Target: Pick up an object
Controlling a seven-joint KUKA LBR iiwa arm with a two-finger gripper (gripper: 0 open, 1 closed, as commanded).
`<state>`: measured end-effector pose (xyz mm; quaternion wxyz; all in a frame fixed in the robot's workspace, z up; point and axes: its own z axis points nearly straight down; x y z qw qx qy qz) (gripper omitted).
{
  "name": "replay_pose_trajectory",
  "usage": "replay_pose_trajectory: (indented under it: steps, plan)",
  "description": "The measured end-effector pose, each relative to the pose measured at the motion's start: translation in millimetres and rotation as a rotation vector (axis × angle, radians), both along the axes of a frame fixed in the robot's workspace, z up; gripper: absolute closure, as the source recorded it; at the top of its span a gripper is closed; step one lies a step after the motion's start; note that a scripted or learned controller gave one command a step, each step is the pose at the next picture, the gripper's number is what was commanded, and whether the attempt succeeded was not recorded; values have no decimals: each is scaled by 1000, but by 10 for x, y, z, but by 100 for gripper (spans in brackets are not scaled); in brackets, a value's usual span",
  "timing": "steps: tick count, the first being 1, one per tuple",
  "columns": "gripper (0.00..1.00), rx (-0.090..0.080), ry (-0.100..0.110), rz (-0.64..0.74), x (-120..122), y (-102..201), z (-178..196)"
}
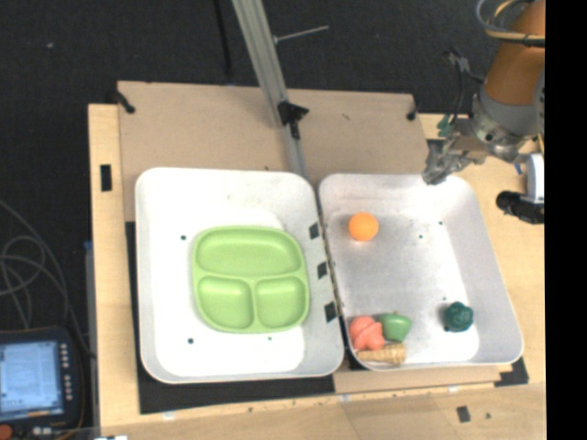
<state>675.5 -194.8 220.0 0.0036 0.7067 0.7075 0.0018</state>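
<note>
Gripper [438,170] sits over the far-right corner of the right bin [486,236], arm coming in from the right w/ the orange band above the wrist. Can't tell whether the fingers are wide or narrow — too small and dark against the bin rim. Nothing seen between them.

Candidates, all in the right bin:
- orange ball [363,226] — alone in open floor near the bin's left wall, towards the far side. Looks like light plastic toy fruit, prob. stiff and smooth, so it may roll or squirt out if pinched off-centre. Take it across the widest part, fingers straight down.
- dark green piece [458,316] — near the right wall, near side, alone. Small, lumpy shape; likely light. Wall is close, so less room for one finger.
- pink piece [365,332], green piece [396,325] and tan piece [390,355] — bunched together, touching, in the near-left corner by the rim. Awkward: no clean gap for fingers.

Best bet, imo: the orange ball — most clearance all round. Left bin [165,246] holds a green divided plate [249,278] — broad, flat, poor for a two-finger grasp.
</note>
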Motion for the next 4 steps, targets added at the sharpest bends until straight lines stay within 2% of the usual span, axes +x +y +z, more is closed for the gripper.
replay_pose_trajectory:
  steps: [1,2,3,4]
  plan:
    - [100,0,-1,1,13,-15,555]
    - [100,2,7,5,-12,482,405]
    - [100,3,6,5,-77,958,462]
    - [100,3,8,6,-79,1509,307]
